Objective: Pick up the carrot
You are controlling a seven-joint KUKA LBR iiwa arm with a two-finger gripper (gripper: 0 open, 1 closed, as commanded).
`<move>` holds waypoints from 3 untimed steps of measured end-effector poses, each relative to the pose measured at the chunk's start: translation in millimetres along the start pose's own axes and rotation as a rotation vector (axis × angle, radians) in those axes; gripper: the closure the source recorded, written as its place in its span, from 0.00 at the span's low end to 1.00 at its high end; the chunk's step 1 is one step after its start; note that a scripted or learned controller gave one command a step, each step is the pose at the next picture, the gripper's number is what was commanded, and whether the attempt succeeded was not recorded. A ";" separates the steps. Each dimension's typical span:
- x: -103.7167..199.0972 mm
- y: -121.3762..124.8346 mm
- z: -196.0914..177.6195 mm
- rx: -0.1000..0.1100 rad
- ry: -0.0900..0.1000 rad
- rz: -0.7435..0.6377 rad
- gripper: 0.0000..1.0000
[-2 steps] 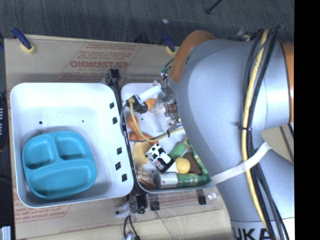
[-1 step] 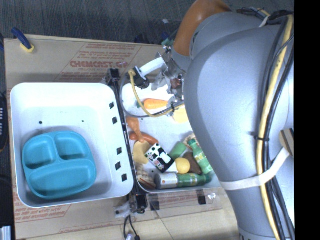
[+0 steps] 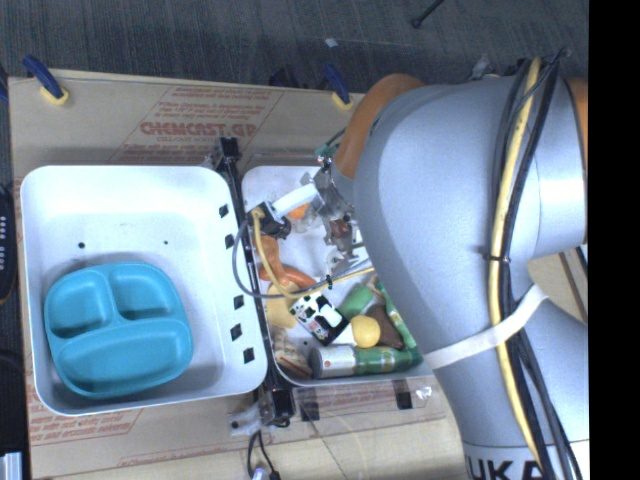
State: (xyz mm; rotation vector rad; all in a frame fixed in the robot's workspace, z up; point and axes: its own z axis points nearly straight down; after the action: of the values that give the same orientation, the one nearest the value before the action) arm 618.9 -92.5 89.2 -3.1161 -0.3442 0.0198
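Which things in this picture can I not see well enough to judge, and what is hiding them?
- Right bin: its right part is covered by the grey arm.
- Gripper: small and among clutter, so its finger state cannot be read.
- Carrot: an orange shape low in the right bin, partly under cables; whether anything touches it is unclear.
- Items at the bin's lower end: overlapping and too small to name surely.

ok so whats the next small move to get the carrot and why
Probably a short move of the gripper toward the view's lower left, then down. The carrot lies orange and curved near the right bin's left wall, slightly below and left of the gripper, with a black-and-white toy close beside it. Centring over the carrot first should avoid catching that toy.
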 end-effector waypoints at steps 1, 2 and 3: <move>1.3 -2.8 -10.8 0.008 -0.003 -0.009 1.00; 1.3 -3.1 -10.5 0.009 -0.004 -0.011 0.00; 10.3 -3.1 -2.1 0.002 0.003 -0.029 0.00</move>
State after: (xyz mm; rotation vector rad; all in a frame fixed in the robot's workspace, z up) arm 628.3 -87.3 91.3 -3.1083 -0.3897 0.0147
